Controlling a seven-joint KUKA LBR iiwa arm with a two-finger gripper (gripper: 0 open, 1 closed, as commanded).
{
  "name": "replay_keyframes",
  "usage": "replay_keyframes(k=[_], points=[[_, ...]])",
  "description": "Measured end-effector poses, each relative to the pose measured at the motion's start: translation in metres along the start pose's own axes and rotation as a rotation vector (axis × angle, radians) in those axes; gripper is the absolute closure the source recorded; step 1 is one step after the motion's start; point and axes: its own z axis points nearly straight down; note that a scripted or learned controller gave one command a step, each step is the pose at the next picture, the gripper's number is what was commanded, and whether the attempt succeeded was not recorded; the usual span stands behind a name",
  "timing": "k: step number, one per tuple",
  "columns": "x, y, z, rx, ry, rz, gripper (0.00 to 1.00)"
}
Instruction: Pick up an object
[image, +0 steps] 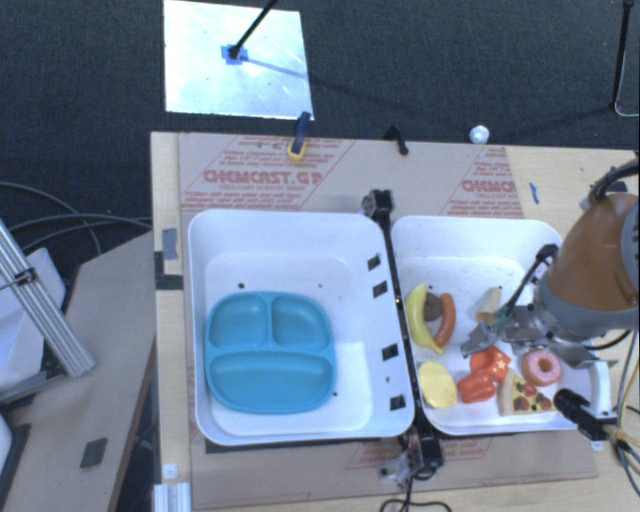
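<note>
Red "CHEMCAST GP" printed on brown protective sheet (330, 165) under the bins, near far left | same red print repeated near far right, partly cut off

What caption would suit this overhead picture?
Robot arm reaching into the right bin of toy food; blue plate in the left.

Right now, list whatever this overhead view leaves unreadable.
- Pincer: camera view, too small and blurred over the toy food to tell whether it grips anything.
- Arm: camera view, cut off by the right edge.
- Right bin: the arm covers its right side.
- Pizza slice: topping too blurred to identify.
</note>
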Motion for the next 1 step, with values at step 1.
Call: replay_keyframes(k=[1], points=[[-0.0345,0.0252,-0.0015,-0.004,-0.002,-0.001,0.0]])
